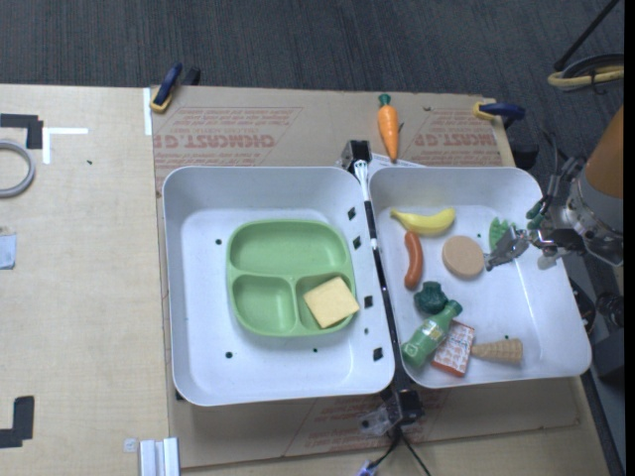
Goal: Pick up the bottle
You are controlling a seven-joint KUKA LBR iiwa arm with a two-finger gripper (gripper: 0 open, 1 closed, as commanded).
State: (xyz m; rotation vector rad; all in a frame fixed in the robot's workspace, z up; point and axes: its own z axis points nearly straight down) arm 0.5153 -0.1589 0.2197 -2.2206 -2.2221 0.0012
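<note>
Low in the right white bin (556,350) lies the small green plastic bottle (430,334), tilted, likely light, stiff and slippery; grasping across its middle seems best. At the frame's right the gripper (516,247) hovers well apart, its finger spacing impossible to tell

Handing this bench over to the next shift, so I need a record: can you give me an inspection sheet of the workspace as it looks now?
Surface: two white bins, left bin and right bin, on cardboard over a wooden bench.
Job's things: green bottle lying in the right bin, near the front wall, untouched.
Clutter: banana, sausage, round cookie, broccoli, red packet, cone; green tray with yellow block in left bin; carrot outside.
Grippers: gripper over the right bin's right side, away from the bottle.
Cables: yellow cable at right.
Surroundings: dark carpet.
</note>
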